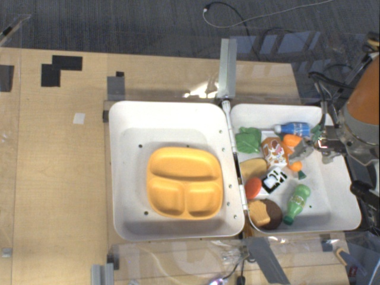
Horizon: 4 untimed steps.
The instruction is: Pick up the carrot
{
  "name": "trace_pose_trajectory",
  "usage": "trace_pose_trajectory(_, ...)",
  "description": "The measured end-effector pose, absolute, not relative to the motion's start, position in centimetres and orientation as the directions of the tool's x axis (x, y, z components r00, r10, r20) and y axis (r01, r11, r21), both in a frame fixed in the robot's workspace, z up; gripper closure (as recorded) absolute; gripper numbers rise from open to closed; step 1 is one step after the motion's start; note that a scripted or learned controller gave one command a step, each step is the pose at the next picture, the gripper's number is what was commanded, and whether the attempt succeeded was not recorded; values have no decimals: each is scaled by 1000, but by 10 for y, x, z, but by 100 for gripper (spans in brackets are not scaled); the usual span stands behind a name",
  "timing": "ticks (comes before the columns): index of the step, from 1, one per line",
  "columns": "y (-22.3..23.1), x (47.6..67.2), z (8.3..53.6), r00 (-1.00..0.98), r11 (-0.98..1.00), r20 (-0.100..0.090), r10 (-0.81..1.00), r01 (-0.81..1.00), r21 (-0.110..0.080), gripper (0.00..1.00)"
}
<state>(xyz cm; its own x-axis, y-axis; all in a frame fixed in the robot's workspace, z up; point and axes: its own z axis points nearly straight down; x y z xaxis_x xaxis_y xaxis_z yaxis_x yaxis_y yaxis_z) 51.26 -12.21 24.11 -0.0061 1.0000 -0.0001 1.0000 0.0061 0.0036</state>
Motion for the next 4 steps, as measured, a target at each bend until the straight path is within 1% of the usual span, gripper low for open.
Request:
trace_pose_trajectory(1, -169, 538, 126, -257, 257, -13, 966, 966, 23, 0)
trace_pose_trajectory(2, -181, 592, 89, -153, 153, -4, 988, 988, 10, 0)
trace_pose_trajectory(3, -179, 594, 101, -157, 157, -2, 988, 988, 16, 100)
trace_pose_trajectory(4, -141, 591, 219, -94, 94, -2, 996, 996, 7, 100)
